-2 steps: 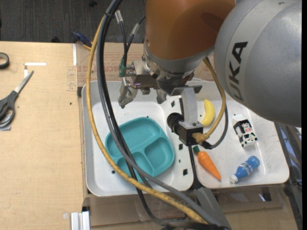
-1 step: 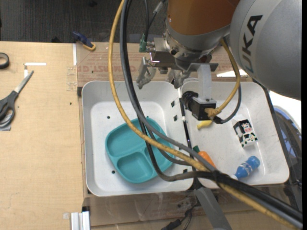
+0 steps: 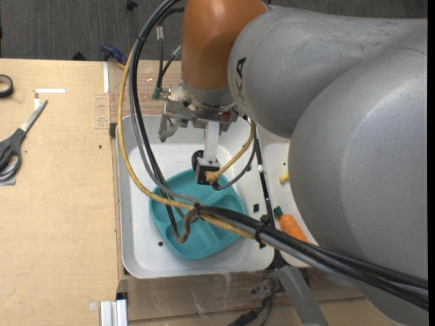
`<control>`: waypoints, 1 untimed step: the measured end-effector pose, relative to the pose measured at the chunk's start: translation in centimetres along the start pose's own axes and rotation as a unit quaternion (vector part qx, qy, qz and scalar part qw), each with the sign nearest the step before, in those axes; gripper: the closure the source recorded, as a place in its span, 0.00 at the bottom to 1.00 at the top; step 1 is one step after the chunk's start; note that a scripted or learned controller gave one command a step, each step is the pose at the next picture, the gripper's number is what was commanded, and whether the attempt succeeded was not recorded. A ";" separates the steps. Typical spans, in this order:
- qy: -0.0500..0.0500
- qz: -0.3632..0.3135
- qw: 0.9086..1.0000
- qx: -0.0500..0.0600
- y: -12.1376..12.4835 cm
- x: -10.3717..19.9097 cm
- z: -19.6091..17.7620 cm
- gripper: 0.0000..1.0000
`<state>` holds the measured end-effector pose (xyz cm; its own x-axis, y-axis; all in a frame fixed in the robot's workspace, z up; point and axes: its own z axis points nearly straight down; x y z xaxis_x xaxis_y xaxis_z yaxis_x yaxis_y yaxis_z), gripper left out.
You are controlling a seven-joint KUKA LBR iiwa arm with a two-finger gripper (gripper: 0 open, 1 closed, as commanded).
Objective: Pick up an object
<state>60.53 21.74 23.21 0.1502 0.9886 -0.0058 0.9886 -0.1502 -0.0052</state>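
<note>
Gripper [image 3: 195,119] hangs over the back half of the near bin [image 3: 126,202], the one on the view's left. Open or closed: can't tell from this angle. Teal bowl [image 3: 204,240] sits in the front half of the same bin, just below the gripper in the view and tilted a bit. It's the only big item there.

In the way: a black and yellow cable bundle [image 3: 224,217] runs straight across the bowl, and the arm's grey body [image 3: 353,128] blocks most of the other bin [image 3: 272,156]. What shows in that bin is an orange carrot-like piece [image 3: 293,227], w/ a small green bit [image 3: 277,211] and a yellow bit [image 3: 284,177] nearby.

Both bins sit on a light wood bench [image 3: 61,229]. Scissors [image 3: 19,141], a black tape roll [image 3: 3,85] and a white strip [image 3: 49,90] lie on it, well apart from the bins. Dark grey floor [image 3: 61,12] behind the bench.
</note>
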 end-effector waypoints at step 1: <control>0.001 -0.093 0.996 -0.003 5.8 -9.6 1.2 0.00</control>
<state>64.84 11.33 22.08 -0.0356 0.9994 -0.0039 0.9994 0.0356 -0.0010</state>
